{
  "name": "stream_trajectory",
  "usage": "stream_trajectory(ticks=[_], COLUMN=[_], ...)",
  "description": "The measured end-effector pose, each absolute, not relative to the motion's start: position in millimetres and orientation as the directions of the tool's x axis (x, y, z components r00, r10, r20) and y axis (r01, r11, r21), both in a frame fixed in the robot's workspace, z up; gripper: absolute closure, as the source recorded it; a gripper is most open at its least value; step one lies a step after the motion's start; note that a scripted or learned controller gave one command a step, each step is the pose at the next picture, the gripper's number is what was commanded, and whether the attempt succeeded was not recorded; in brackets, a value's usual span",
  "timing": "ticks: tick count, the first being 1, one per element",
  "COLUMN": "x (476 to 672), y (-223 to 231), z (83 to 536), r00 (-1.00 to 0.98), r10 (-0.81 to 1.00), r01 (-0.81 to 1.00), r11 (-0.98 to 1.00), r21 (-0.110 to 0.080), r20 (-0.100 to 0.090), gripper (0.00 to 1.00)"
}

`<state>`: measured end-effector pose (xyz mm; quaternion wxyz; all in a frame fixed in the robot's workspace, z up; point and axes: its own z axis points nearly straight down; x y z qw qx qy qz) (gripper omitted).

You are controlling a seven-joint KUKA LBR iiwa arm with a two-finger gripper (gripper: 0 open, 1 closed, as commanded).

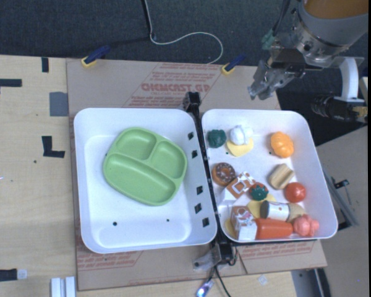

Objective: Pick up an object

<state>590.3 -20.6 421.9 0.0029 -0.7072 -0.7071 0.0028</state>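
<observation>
My gripper (264, 88) hangs above the bench just beyond the far edge of the right bin (315, 144), clear of everything inside it, with nothing visible between its fingers. In that bin lie several toy foods: an orange pepper (282, 144), a white and yellow piece (239, 139), a dark green piece (216, 138), a brown doughnut (223, 174), a bread roll (280, 176), a red tomato (295, 192) and an orange carrot (274, 229). The left bin (89, 166) holds a green divided plate (145, 165).
Both bins sit on a cardboard sheet (167, 85) on the wooden bench. A white cable (173, 42) loops across the dark back area. Black arm hardware (337, 107) sits to the right of the right bin.
</observation>
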Motion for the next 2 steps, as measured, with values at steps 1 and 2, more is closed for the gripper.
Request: stream_trajectory(ticks=[1, 2], x=[631.2, 581.8], y=[-33, -12], z=[542, 430], r00=[-0.003, -0.001], r10=[1.000, 1.000], r01=[1.000, 1.000], r11=[0.003, 0.001], r21=[0.013, -0.011], r20=[-0.002, 0.000], gripper=[1.00, 1.00])
